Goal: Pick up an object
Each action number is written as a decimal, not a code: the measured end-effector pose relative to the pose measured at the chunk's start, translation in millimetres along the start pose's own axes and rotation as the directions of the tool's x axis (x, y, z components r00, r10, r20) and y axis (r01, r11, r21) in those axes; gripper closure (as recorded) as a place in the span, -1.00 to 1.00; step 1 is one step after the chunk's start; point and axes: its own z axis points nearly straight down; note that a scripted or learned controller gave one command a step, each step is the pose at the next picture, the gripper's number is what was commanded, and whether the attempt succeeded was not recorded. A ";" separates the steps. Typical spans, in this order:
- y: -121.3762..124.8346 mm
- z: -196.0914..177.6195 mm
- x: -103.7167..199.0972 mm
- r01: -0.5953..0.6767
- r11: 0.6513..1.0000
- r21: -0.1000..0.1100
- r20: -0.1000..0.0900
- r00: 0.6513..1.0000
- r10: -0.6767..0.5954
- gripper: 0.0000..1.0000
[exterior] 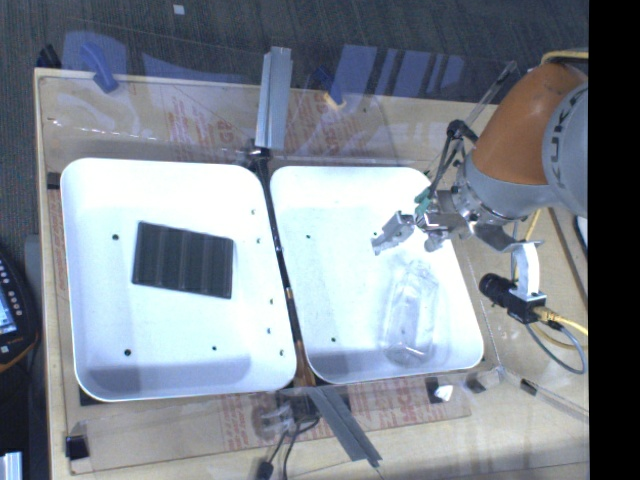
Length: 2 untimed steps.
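The counter point(110, 103) carries two shallow white bins side by side, pressed against a dark divider point(282, 268) that runs between them; take that divider as the landmark. The left bin point(90, 198) lies on one side of it and holds a dark ribbed rectangular pad point(184, 259), lying flat and slightly skewed, well away from the divider toward the bin's middle. The right bin point(330, 198) lies on the other side and holds a clear plastic object point(408, 313), probably a bottle or wrapper, lying flat, far from the divider near the bin's outer wall. It is hard to read against the white floor, so its exact outline is uncertain.

The bins likely sit together so the arm can reach both from one station, and their raised rims keep loose things from sliding onto the counter.

The arm point(530, 148) reaches in over the right bin's far-from-divider edge, its orange band high and its wrist bent down and inward toward the divider. The tool point(400, 230) hangs above the bin floor just beyond the upper end of the clear object, apart from it. Nothing sits between its tips. Whether they are apart or together cannot be told from this slant.

The pick looks not yet made; the clear object is the nearest candidate.
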 end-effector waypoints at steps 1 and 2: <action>2.8 -61.5 51.5 -0.689 0.725 -0.003 -0.002 0.725 0.689 -1.00; 30.9 -131.7 -5.2 -0.689 0.724 -0.003 -0.001 0.724 0.689 -1.00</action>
